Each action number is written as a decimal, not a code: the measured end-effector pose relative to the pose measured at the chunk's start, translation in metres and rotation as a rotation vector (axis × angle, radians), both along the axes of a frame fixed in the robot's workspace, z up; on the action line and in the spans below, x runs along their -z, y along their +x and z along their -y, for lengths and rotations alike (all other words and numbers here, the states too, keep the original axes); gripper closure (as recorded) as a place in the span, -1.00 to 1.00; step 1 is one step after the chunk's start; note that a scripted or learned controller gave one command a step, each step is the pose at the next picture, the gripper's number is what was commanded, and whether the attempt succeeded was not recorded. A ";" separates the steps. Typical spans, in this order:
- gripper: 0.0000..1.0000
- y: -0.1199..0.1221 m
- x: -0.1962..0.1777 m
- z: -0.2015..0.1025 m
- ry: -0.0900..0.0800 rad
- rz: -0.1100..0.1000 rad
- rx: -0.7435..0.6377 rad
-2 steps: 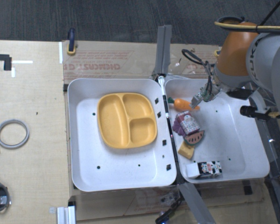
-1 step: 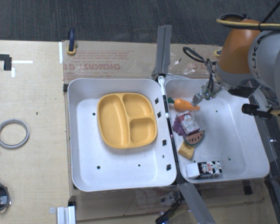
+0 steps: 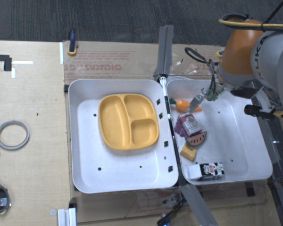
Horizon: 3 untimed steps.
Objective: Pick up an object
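Camera view shows, nearest in the right bin (image 3: pixel 254 154), a small black-and-white carton (image 3: pixel 208 171) at six o'clock. Beyond it lie a tan foam wedge (image 3: pixel 189 151), a watermelon-slice toy (image 3: pixel 197 139) and a crinkled purple packet (image 3: pixel 186 125). Farther, an orange carrot-like toy (image 3: pixel 182 104) sits at ten o'clock, with the slim metal pincer (image 3: pixel 196 103) just beside it; whether it is apart or together I cannot tell. A glossy yellow three-compartment tray (image 3: pixel 129 121) fills the left bin (image 3: pixel 85 164).

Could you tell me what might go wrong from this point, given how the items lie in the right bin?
The gripper hovers by the orange toy, which lies close to the right bin's left wall; the wall may block a clean grasp. The purple packet, watermelon slice and yellow block lie bunched together, so a descent there could nudge neighbours or grab two.
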State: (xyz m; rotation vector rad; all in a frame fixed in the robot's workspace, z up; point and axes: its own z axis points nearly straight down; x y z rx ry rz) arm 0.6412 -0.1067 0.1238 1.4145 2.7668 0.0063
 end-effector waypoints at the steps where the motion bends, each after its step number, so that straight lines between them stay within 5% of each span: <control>1: -1.00 -0.048 0.023 -0.007 0.021 -0.008 0.475; 2: 1.00 -0.047 0.013 -0.007 0.021 -0.007 0.472; 3: 1.00 -0.031 -0.068 -0.044 0.014 -0.030 0.261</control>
